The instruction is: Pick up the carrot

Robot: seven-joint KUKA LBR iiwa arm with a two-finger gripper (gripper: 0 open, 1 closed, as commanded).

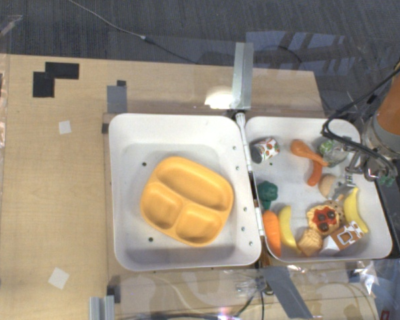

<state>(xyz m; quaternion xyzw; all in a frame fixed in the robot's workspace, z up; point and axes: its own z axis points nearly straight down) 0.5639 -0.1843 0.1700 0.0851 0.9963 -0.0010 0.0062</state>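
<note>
carrot (271,228), banana (287,227) beside, no readable labels

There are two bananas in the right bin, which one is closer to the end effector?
The banana by the bin's right wall, just below the end effector. The other banana lies further left, beside the carrot.

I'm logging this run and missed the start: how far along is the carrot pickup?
Nothing looks done yet. The carrot lies at the near left edge of the right bin, beside a banana. The gripper hangs over the bin's right side, by an egg, away from the carrot. Left to do: cross to the carrot, grasp it and lift.
</note>
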